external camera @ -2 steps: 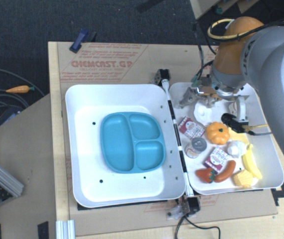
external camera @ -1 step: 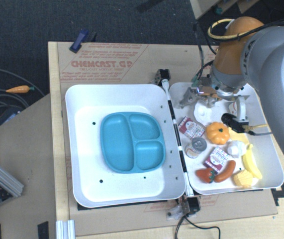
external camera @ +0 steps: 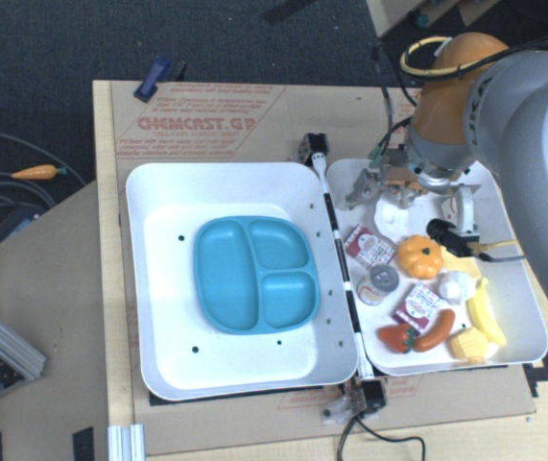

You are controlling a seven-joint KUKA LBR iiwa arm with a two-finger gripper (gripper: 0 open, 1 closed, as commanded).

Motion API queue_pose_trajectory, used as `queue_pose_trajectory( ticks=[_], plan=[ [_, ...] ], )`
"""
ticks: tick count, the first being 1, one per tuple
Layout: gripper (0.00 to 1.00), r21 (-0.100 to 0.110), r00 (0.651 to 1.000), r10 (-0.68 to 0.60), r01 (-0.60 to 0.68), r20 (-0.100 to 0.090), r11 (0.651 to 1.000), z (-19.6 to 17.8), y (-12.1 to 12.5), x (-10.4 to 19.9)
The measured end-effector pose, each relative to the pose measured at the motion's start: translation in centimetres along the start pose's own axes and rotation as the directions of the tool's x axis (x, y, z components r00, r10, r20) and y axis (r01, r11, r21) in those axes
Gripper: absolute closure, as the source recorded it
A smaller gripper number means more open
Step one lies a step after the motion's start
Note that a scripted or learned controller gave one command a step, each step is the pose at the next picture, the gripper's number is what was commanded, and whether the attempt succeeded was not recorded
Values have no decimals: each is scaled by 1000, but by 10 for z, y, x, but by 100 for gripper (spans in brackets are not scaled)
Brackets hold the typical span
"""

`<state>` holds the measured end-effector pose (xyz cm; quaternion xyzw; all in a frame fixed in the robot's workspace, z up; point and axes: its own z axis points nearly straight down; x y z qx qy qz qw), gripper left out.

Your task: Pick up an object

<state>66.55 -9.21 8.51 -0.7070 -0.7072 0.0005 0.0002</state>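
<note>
The big grey arm [external camera: 533, 133] looms closest, reaching over the right bin [external camera: 533, 339]. Its pincer [external camera: 410, 188] hangs low at that bin's far end, and how wide it stands I cannot tell. Below it lie a small orange pumpkin [external camera: 419, 256], a banana [external camera: 486, 313] and a sausage [external camera: 434, 330]. In the left bin [external camera: 158, 190] sits a blue divided plate [external camera: 254, 275].

In the right bin [external camera: 533, 339] you find the candidate objects: an orange pumpkin [external camera: 419, 256] at center, a banana [external camera: 486, 313] at 4 o'clock, and a sausage [external camera: 435, 331] at 6 o'clock.
</note>
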Motion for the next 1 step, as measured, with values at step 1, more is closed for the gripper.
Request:
queue_pose_trajectory(
  ticks=[1],
  plan=[
    [0,-2,1000,1,-1,0,1000,0,1,-5]
  ],
)
